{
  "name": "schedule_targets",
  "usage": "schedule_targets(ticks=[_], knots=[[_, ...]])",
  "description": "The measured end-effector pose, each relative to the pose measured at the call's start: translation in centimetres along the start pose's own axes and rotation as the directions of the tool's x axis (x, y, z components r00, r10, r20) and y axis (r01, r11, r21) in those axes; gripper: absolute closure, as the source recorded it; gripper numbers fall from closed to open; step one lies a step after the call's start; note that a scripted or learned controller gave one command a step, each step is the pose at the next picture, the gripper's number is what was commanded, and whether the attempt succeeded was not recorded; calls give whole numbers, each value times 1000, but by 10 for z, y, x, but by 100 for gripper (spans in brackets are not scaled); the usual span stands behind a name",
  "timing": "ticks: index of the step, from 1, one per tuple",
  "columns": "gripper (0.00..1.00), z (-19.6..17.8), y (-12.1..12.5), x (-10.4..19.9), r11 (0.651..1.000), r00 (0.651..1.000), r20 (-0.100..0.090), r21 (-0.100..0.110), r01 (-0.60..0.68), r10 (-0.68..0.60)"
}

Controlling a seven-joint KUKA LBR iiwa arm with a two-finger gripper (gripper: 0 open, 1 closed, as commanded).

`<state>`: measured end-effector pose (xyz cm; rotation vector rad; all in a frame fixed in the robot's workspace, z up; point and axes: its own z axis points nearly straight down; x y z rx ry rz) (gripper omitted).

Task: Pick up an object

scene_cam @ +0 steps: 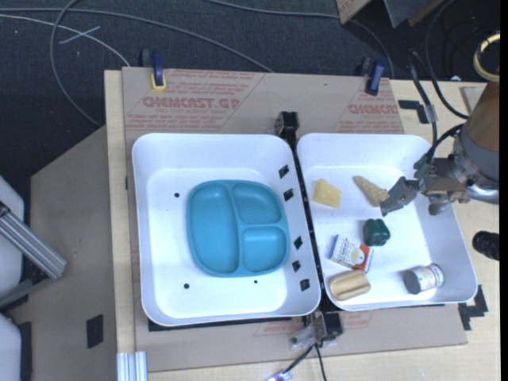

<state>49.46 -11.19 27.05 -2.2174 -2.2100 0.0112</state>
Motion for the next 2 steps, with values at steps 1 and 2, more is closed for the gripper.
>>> schedule_targets(ticks=[1,2], knots=[[0,-5,2,0,1000,1000,2,-12,3,-3],[0,47,-5,8,1000,1000,0,-7,3,-3]])
